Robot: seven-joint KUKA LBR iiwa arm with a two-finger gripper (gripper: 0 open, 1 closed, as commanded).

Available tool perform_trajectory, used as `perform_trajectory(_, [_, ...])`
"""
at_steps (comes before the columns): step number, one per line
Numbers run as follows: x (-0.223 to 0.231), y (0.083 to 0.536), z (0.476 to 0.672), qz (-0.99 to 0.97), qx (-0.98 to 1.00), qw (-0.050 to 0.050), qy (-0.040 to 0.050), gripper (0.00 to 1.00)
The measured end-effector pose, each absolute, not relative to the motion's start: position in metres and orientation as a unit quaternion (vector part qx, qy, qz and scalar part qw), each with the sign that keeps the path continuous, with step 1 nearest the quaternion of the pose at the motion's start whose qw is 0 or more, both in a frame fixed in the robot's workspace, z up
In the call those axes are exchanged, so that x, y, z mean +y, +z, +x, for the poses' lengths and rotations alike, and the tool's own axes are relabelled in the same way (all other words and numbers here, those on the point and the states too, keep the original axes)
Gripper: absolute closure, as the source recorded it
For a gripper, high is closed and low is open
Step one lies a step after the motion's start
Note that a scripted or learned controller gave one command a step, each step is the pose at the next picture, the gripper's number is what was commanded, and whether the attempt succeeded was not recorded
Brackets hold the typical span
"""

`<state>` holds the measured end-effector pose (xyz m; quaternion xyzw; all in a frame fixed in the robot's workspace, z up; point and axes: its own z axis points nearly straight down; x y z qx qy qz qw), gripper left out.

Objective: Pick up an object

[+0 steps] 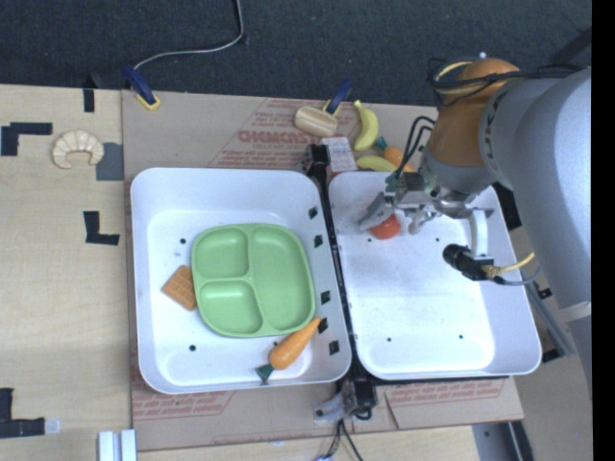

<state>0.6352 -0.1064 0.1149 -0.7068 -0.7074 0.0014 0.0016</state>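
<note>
The arm (pixel 500 123) reaches in from the right and hides much of the right bin's (pixel 432 353) far corner; its bulk runs off the picture's edge. The gripper (pixel 392 214) sits low over the far left part of that bin, right above a small red thing (pixel 385 229), likely a tomato, half covered by the metal fingers. Whether the fingers are spread or closed on it cannot be told, as they blur into the wrist. Behind the bins, a banana (pixel 365 128) is partly masked by the arm, with a bread roll (pixel 315 119) and a small box (pixel 337 152) beside it. The left bin (pixel 154 257) holds a green plate (pixel 254 279), a cracker (pixel 181 287) tucked partly under its left edge, and a carrot (pixel 293 345) near the front. A croissant (pixel 78 148) lies on the bench at far left.
</note>
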Motion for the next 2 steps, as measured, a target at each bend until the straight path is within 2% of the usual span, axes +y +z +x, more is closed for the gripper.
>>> perform_trajectory(1, [-0.097,0.086,0.643,-0.707,-0.707,-0.001,0.0007,0.0])
perform_trajectory(2, [-0.104,0.086,0.669,-0.706,-0.708,-0.001,-0.0007,0.0])
